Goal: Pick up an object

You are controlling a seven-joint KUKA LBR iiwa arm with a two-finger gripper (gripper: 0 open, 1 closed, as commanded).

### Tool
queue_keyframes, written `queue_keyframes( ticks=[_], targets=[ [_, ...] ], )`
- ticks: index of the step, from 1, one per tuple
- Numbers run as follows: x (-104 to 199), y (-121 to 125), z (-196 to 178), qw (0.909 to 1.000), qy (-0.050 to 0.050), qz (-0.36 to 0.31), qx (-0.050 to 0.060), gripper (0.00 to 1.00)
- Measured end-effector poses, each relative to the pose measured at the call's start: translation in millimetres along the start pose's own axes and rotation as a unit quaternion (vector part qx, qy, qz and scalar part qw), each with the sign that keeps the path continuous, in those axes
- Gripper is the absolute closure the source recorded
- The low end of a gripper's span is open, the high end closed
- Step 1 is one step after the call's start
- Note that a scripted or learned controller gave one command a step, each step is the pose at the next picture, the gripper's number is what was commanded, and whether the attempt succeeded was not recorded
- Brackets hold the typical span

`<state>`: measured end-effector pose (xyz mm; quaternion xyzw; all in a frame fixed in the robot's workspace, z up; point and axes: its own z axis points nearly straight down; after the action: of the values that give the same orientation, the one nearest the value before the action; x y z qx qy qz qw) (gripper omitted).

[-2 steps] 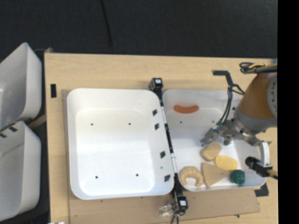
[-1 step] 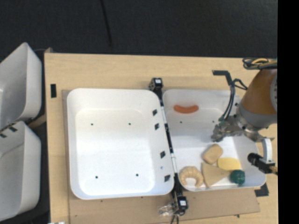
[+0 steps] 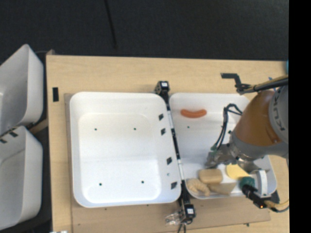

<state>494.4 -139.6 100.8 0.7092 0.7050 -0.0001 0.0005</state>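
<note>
The arm reaches into the right bin [image 3: 194,144] from the right, its orange band over the bin's middle. My gripper [image 3: 215,160] hangs low near the bin's front, just above a tan bread-like block [image 3: 210,176]. Beside that block lie a pale beige lumpy piece [image 3: 197,186] to the left and a yellow piece [image 3: 237,171] to the right. A green-tipped item [image 3: 246,182] rests by the yellow one. An orange sausage [image 3: 194,113] lies at the back of the same bin, well away from the gripper. The fingertips are hidden behind the wrist.
The left bin [image 3: 121,147] stands next to the right one, split from it by a ridge with black clips [image 3: 171,140]. Two white containers [image 3: 17,130] stand off the bench at the left. A black bracket [image 3: 231,77] sits behind the right bin.
</note>
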Motion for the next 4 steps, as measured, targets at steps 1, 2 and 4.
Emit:
queue_keyframes(
  ticks=[1, 2, 4],
  targets=[
    [62.5, 15.7, -103.1, 1.0, 0.0, -0.005, -0.002, 1.0],
    [40.4, -4.6, -103.9, 1.0, 0.0, -0.003, 0.0, 1.0],
    [39.1, -1.8, -124.6, 1.0, -0.001, -0.004, -0.004, 1.0]
  ],
)
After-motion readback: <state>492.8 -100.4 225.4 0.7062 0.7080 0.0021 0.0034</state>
